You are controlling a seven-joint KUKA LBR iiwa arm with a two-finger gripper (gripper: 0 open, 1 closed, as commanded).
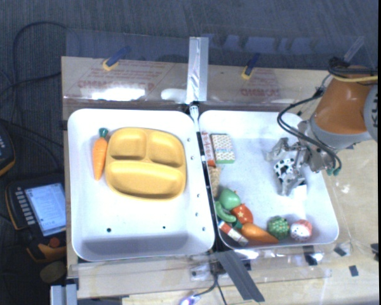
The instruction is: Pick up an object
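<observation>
One fixed camera looks down slantwise on both bins [140, 246]

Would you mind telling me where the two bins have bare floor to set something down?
Left bin: a bare strip in front of the yellow tray. Right bin: bare floor between the patterned box and the end effector. Crowded: the right bin's front edge, with toy food packed together.

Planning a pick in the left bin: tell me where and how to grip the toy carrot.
Grip the toy carrot across its thick orange middle, from straight above. It lies flat, green top pointing away, between the bin wall and the yellow divided tray, so close along that narrow gap.
</observation>
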